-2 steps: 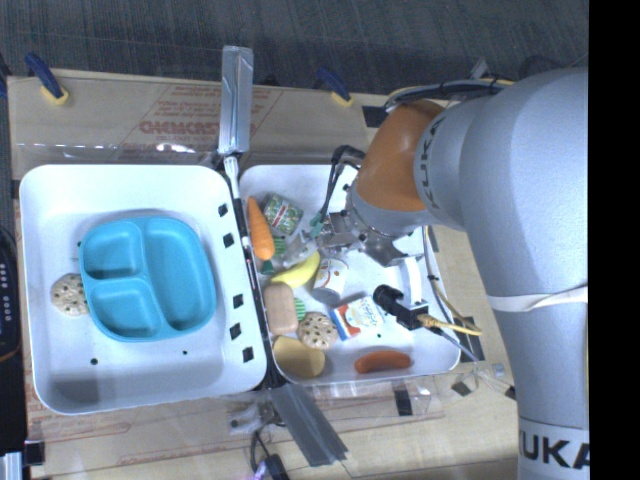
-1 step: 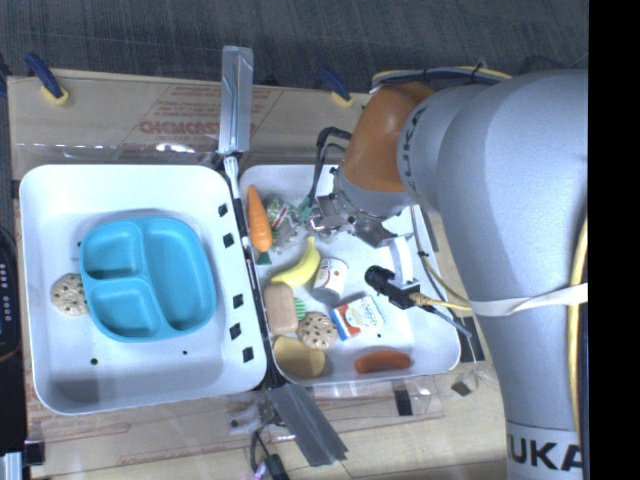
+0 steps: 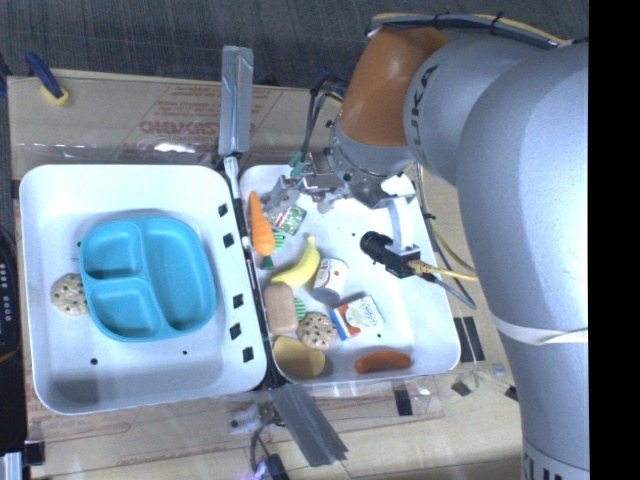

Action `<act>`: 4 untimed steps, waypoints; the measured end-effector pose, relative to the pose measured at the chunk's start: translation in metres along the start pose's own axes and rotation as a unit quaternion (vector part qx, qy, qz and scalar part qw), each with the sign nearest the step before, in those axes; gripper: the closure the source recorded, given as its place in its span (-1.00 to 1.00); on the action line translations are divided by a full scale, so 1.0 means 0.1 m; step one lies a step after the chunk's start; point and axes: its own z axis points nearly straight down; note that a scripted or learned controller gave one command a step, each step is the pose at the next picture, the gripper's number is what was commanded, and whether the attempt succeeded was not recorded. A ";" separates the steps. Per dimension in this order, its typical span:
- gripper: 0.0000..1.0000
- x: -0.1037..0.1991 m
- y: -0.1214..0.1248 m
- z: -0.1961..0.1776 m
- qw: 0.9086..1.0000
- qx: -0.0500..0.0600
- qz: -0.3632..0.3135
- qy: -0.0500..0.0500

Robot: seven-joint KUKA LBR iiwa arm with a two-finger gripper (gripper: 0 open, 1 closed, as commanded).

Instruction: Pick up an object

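**Gripper Low Over the Right Bin, Nothing Yet Held**

Seen from above at a slant: 2 white bins side by side. In the left bin [image 3: 40,368], a blue divided plate [image 3: 148,273] and, just beside its left edge, a cookie [image 3: 68,293]. In the right bin [image 3: 440,328], a crowd of toy food along the near-left wall: a carrot [image 3: 260,223] lying lengthwise against the divider, a banana [image 3: 300,266] curved just below it, a small green-and-white packet [image 3: 288,218] touching the carrot's upper end, a hot-dog bun [image 3: 282,310], a second cookie [image 3: 318,330], a round bread piece [image 3: 300,358], a small carton [image 3: 358,316] and a sausage [image 3: 383,361] near the front rim.

Gripper [image 3: 305,183] down at the far-left corner of the right bin, under the orange band of the arm [image 3: 520,168], metal parts just above the packet and the carrot's tip. Fingers too tangled with cables and shadow to read: cannot tell how far apart, and nothing visibly between them.

Step in hand, by judgement: the approach, or the final descent onto a target. No object lifted; everything apparently resting on the bin floor. Likeliest candidates: the packet or the carrot's upper end, being nearest.

Next move, likely: settle straight down, close on 1 item only, then lift clear. Risks: the carrot hard against the divider, leaving little room for a finger on that side; the packet flat and thin, easy to slip; neighbours touching, so easy to nudge.
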 end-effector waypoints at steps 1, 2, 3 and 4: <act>-1.00 -0.79 0.35 -0.20 0.996 0.003 -0.087 -0.001; -1.00 -0.82 -0.41 1.05 0.999 0.007 -0.041 0.001; 1.00 -0.83 -0.39 0.94 0.999 0.006 -0.042 0.001; 1.00 -0.17 -0.10 0.01 0.995 0.001 -0.100 0.000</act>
